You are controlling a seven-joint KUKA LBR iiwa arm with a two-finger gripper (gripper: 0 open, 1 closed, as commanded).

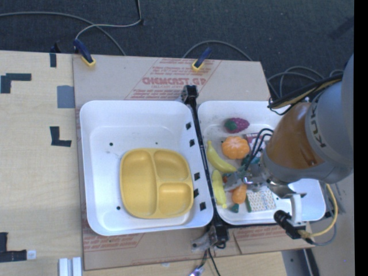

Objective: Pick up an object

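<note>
- Bench (34,154): a pale wooden surface carrying a cardboard sheet (167,79), held at its far edge by two yellow clamps, presumably to keep the bins from sliding.
- Left bin (98,125): holds a yellow divided tray (155,183) lying flat near the middle, well apart from the arm.
- Right bin (313,206): holds the loose objects, gathered against its left half so that a single reach covers them all.
- Objects in the right bin: a dark red fruit (236,124) toward the far wall; an orange fruit (235,147) just in front of it; a banana (218,158) lying along the divider; a second yellow piece (219,190) nearer the front; a small orange piece (238,195) beside a patterned card (260,200).
- Arm (310,137): reaches in from the right, its orange band above the wrist, bent down over the right bin.
- Tool (240,176): low among the objects, between the orange fruit and the small orange piece; whether it is open or closed cannot be told, and nothing is visibly held.
- Likely target: the small orange piece or the banana, both just beside the tool; judged an approach or grasp attempt, with lifting not yet done.
</note>
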